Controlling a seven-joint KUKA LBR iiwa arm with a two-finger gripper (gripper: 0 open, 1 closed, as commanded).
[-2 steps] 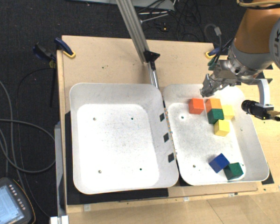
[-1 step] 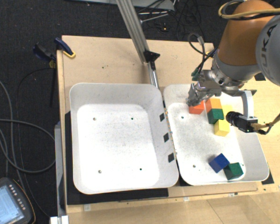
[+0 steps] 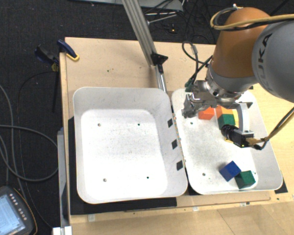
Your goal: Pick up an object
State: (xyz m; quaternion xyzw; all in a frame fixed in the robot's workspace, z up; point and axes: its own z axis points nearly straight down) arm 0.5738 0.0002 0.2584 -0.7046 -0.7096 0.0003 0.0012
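My gripper (image 3: 190, 106) hangs over the upper left part of the right bin (image 3: 206, 153), below the arm's orange band (image 3: 237, 38). An orange block (image 3: 206, 114) lies just to the gripper's right, close beside it. Right of that sit a green block (image 3: 228, 121) and a yellow piece (image 3: 226, 112), partly hidden under the wrist. Near the bin's front right corner lie a blue block (image 3: 230, 171) and a dark green block (image 3: 245, 179), touching each other. I see nothing held in the gripper.
The left bin (image 3: 122, 141) stands next to the right one, their rims meeting along the middle. A black cable with a yellow-tipped plug (image 3: 240, 137) hangs from the wrist over the right bin. A metal pole (image 3: 139, 26) slants in at the back.
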